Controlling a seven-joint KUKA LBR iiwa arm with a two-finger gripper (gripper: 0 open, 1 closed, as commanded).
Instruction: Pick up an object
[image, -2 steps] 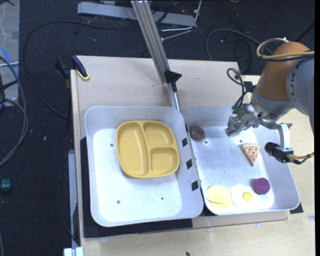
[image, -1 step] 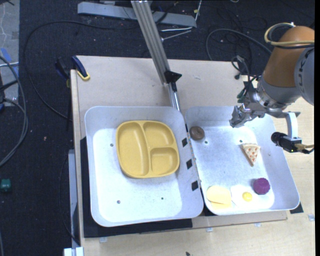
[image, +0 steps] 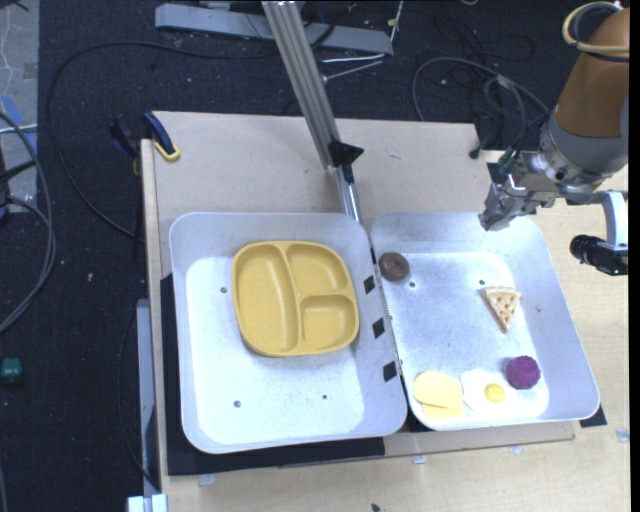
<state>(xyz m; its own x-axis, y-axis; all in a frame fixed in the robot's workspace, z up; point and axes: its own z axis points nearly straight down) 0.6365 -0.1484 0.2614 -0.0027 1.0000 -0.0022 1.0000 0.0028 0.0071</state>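
Pale wooden bench (image: 260, 160) on dark, speckled floor (image: 80, 250). Black cables (image: 95, 215) loop across the floor left of the bench and beyond its far edge. A blue-and-yellow clamp (image: 160, 138) grips the bench's far left corner. A grey metal pole (image: 310, 85) slants in from the far side, meeting the bench near its far edge. Light even, soft shadows.

Grey arm (image: 585, 140), orange band above wrist

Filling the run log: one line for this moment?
gripper: above right bin far rim, nothing held | pizza slice, purple ball: in right bin | yellow tray: left bin
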